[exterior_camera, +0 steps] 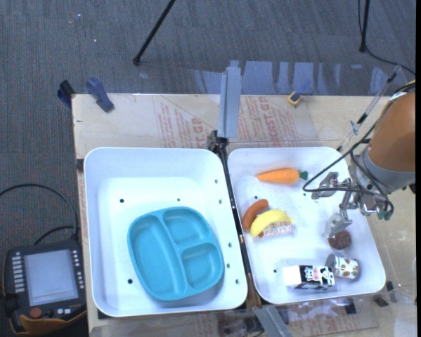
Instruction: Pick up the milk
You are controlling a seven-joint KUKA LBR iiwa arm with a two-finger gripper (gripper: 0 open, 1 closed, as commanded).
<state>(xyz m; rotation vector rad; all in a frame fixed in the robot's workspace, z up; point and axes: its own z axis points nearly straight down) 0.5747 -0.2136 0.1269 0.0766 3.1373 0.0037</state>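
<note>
The milk (307, 276) is a small white carton with black cow patches, lying on its side near the front edge of the right bin (266, 161). My gripper (337, 227) hangs over the right side of that bin, up and to the right of the milk and well apart from it. It sits just above a round brown item (340, 240). Nothing shows between its fingers.
A small spotted can (346, 267) lies against the milk's right end. A carrot (279, 176), a sausage (254, 213) and a banana (270, 222) lie in the right bin's left half. The left bin (105, 167) holds a blue divided plate (175, 253).
</note>
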